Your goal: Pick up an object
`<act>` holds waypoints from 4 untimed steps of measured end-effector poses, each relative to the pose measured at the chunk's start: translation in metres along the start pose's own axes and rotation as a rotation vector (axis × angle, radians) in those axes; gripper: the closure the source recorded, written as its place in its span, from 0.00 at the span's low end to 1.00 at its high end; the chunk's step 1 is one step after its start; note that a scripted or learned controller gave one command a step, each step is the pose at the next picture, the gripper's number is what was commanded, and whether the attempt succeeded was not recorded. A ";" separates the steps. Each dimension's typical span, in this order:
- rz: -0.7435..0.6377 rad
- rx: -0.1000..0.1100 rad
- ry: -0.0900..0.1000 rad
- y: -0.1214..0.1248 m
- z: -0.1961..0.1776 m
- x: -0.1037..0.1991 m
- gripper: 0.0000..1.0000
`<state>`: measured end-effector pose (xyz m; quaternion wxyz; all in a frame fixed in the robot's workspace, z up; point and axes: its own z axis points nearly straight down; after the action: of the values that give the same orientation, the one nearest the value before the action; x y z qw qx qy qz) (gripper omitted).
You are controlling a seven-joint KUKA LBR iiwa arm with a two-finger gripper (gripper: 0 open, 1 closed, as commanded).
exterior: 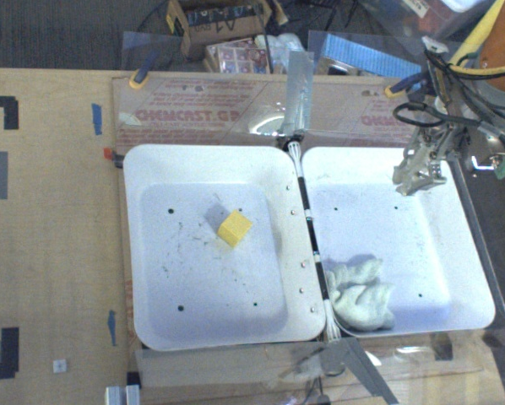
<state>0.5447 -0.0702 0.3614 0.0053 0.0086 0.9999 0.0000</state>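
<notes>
White crumpled cloth [361, 294] lies nearest to the camera, in the front left corner of the right bin [455, 251], touching the wall that this bin shares with the left bin [151, 310]. It looks soft and folded on itself, and it lies flat on the bin floor.

Farther in, a small yellow block [235, 228] sits on the floor of the left bin, a little behind the middle, turned so that one corner points to the front. Dark specks and thin scratches mark the floor around it.

The pincer [419, 178] hangs over the back part of the right bin, near the back right corner. It is metallic, with black cables above it, and nothing can be seen between its fingers; whether they are spread or closed I cannot tell. The cloth is well apart from it, toward the front and the left. The yellow block is in the other bin, far to the left of the pincer, with the shared wall between them.

Behind both bins a clear plastic sheet [236, 112] lies on the wooden counter [41, 226]. It carries red printed letters which seem to read "CHEMCAST", but the print is faint. Blue tape pieces [96, 118] stick on the counter at the left.
</notes>
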 end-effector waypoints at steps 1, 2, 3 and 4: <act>-0.210 0.000 0.000 0.002 -0.076 -0.023 1.00; -0.648 -0.003 0.004 0.001 0.004 -0.049 1.00; -0.917 -0.004 0.005 -0.021 0.043 0.018 1.00; -0.605 -0.003 0.004 -0.005 0.071 0.001 1.00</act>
<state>0.5446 -0.0748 0.2907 0.0029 -0.2895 0.9572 -0.0002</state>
